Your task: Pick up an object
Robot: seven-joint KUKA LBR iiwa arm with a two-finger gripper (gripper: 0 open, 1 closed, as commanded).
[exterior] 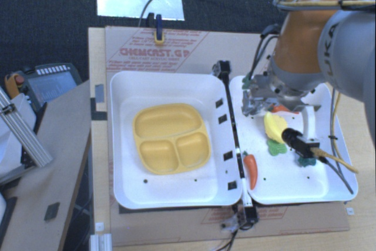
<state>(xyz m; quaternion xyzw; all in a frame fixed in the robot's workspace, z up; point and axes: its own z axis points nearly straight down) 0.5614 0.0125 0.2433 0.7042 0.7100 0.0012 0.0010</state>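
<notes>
Red lettering reading "CHEMCAST" is showing on the brown cardboard sheet (176,50) lying on the bench, up and left of the hand (254,104); smaller print beside it is staying unreadable.

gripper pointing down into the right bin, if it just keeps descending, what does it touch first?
Most likely the bare floor of the right bin near its upper left corner, below the gripper. The yellow object lies just beside that line and might be clipped; depth is hard to judge from this slanted view.

The left bin (117,144) holds a yellow 3-compartment tray (171,138). In the right bin (320,188), the end effector (254,104) hangs near a banana (274,126); a carrot (251,169) lies apart.
</notes>
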